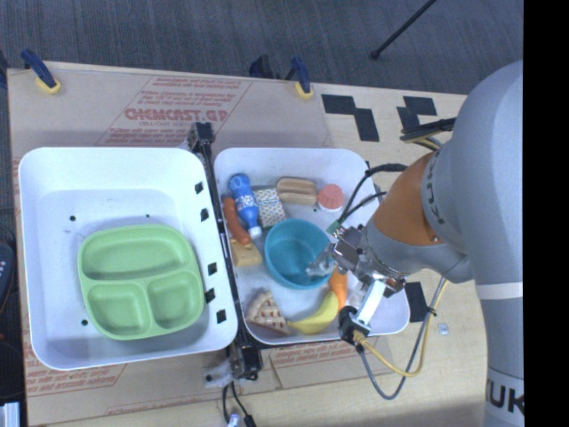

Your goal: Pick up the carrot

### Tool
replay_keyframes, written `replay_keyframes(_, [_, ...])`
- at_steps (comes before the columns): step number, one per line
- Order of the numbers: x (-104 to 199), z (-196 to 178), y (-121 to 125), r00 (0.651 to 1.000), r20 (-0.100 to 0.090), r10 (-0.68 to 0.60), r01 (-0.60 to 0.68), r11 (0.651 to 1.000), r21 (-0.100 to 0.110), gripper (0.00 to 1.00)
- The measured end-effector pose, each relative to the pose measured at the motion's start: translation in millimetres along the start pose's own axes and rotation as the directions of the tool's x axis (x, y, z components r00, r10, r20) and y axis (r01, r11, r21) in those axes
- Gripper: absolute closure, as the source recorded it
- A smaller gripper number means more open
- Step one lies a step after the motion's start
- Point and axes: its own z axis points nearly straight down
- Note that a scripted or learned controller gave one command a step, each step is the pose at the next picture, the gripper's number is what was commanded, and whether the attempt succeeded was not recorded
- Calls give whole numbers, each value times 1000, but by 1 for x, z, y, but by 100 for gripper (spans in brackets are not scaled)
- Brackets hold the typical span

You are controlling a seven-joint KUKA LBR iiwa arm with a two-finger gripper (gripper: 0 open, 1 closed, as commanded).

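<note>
The carrot [339, 288] is a short orange piece at the right side of the right bin [293, 156], between the blue bowl [292, 249] and the banana [318, 317]. My gripper [331, 269] hangs low right at the carrot's upper end, over the bowl's right rim. The wrist and its cables cover the top of the carrot, so whether it is gripped is hidden.
The right bin also holds a blue bottle [242, 194], a bun [296, 189], a pink cap [331, 197], a red-orange stick [235, 220] along its left wall and a waffle wedge [264, 310]. A green divided plate [140, 280] lies in the left bin [40, 238].
</note>
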Motion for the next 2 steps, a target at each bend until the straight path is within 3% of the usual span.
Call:
replay_keyframes(1, [2, -12, 1, 1000, -4, -10, 10, 1000, 3, 100])
replay_keyframes(2, [1, -11, 1, 1000, -1, -9, 9, 1000, 5, 0])
